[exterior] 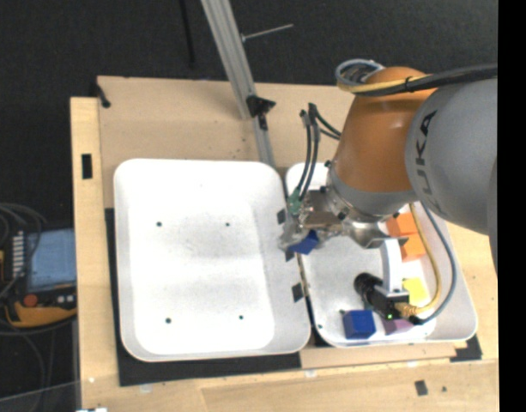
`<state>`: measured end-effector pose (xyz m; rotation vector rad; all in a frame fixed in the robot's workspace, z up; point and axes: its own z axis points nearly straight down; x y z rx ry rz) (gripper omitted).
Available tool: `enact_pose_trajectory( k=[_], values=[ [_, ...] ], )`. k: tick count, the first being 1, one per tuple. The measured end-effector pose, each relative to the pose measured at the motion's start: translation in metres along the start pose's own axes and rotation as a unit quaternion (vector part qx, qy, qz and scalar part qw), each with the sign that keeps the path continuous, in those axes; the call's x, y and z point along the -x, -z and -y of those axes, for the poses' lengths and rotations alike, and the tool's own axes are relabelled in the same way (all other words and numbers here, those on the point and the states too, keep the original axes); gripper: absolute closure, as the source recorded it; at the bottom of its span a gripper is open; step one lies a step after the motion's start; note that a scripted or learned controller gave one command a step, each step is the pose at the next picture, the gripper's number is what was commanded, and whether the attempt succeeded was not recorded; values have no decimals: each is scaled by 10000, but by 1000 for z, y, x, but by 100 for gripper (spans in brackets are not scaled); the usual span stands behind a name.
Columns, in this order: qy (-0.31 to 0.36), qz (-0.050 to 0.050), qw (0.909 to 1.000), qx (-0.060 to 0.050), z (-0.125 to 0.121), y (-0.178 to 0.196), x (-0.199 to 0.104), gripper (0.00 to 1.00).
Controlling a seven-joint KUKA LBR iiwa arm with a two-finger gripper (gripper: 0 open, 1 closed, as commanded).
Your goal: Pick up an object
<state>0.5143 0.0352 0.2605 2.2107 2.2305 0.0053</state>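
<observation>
Gripper pinches a small blue object over the right bin; I lift straight, slowly, keeping squeeze steady.

Even overhead light leaves the white bins bright and slightly washed out; surroundings fall dark, image soft and grainy.

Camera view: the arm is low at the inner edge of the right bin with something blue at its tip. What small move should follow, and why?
Probably a short straight lift. A small blue object sits right at the pincer, over the right bin's inner edge beside the left bin. Whether it is truly gripped is unclear, and rising a little would show that.
</observation>
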Motion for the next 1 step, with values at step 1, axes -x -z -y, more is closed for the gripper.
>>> enact_pose_trajectory(
  k=[1],
  values=[
    [-7,5,10000,-36,2,-21,-56,100]
  ],
)
